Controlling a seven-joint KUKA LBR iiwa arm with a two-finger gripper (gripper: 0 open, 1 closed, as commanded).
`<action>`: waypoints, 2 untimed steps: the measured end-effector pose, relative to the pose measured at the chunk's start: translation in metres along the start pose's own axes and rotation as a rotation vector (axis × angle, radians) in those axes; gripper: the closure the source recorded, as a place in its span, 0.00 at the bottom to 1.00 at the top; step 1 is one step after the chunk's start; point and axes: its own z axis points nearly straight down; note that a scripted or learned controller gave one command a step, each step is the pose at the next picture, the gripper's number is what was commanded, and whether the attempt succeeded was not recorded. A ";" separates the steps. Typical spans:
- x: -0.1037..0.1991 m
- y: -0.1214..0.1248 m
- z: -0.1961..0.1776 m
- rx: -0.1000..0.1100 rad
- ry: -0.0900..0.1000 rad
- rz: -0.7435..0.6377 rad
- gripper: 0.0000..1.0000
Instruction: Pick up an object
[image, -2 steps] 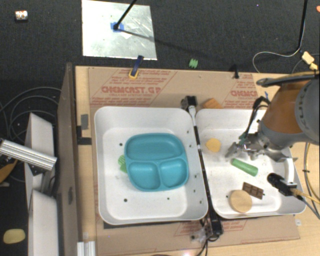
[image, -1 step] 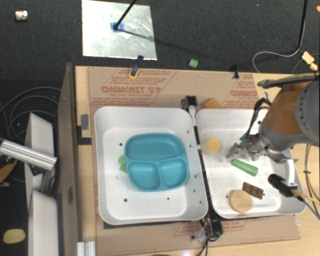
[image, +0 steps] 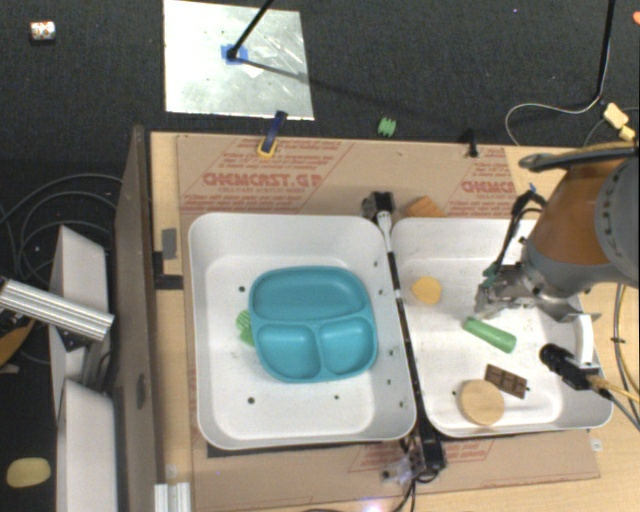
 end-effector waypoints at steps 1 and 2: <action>0.000 0.000 0.000 0.000 0.000 0.000 0.00; 0.002 0.001 0.026 0.004 0.000 0.000 0.00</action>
